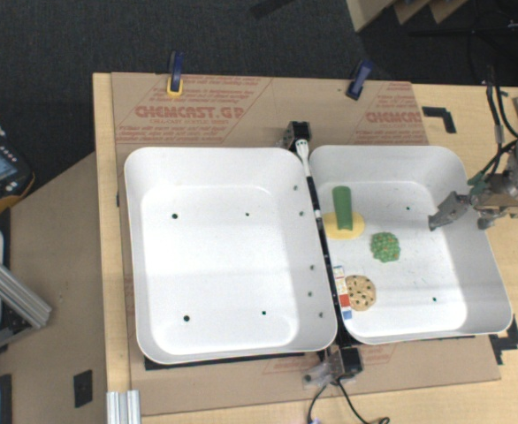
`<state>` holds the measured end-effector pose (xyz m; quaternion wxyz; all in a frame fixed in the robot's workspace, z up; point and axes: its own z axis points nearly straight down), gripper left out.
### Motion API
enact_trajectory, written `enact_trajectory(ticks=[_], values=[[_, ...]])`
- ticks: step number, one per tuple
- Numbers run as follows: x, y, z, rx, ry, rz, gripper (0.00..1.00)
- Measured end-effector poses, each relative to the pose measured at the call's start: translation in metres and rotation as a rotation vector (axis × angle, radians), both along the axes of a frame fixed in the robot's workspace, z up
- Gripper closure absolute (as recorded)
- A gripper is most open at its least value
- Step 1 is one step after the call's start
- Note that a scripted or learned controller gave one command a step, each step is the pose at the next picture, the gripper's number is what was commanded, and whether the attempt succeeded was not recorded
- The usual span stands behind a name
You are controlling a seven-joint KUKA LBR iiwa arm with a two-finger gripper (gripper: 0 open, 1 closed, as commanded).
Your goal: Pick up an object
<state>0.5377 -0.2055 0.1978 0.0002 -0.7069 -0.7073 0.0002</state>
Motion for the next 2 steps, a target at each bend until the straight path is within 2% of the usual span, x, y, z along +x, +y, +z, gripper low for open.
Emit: enact_trajectory(ticks=[1, 2], values=[[0.047, 0.033, -0.04, -0.001, -0.003, 0.005, 0.0], [-0.022, 0.064, -0.114, 0.006, 0.013, -0.001, 0.0]])
